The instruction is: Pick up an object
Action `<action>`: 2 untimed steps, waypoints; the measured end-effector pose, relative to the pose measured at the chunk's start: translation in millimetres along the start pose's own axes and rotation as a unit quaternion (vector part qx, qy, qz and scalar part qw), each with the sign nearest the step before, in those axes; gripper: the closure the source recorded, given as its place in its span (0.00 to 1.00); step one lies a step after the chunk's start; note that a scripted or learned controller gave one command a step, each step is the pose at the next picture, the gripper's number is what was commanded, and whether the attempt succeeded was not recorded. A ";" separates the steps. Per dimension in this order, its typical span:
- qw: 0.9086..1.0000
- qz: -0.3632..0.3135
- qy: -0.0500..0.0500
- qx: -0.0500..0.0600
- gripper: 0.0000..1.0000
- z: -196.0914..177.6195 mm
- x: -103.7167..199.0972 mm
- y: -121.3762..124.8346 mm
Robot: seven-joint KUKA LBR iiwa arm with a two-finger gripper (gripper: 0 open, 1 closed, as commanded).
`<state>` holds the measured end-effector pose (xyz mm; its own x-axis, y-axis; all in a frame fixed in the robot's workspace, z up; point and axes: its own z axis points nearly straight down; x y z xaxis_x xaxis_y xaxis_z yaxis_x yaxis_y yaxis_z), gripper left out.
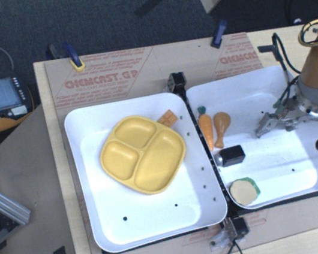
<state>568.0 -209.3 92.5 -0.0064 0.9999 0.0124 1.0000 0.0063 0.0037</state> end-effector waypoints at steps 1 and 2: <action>1.000 -0.001 -0.004 -0.008 1.00 -14.9 -2.1 3.8; 1.000 0.003 -0.007 0.002 1.00 -55.6 -4.2 3.0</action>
<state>570.8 -214.1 148.0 -0.0006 1.0000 -0.0009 1.0000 0.0006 0.0005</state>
